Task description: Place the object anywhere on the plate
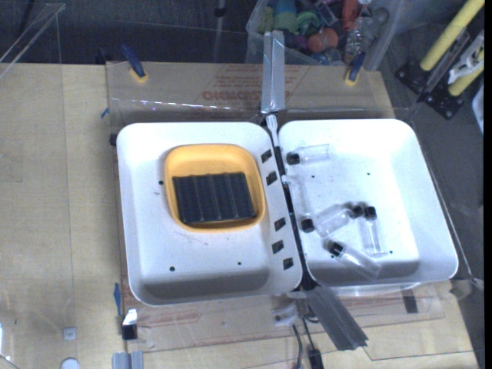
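Glossy plastic plate; clear vials (black caps).

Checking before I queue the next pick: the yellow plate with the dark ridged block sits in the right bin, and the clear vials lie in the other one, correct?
Not quite. In the camera view the yellow plate holding the dark ridged block sits in the left bin, not the right. The clear vials lie in the other bin, the right one.

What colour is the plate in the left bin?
Yellow-orange plate, with a dark ribbed slab on it; camera view shows it best.
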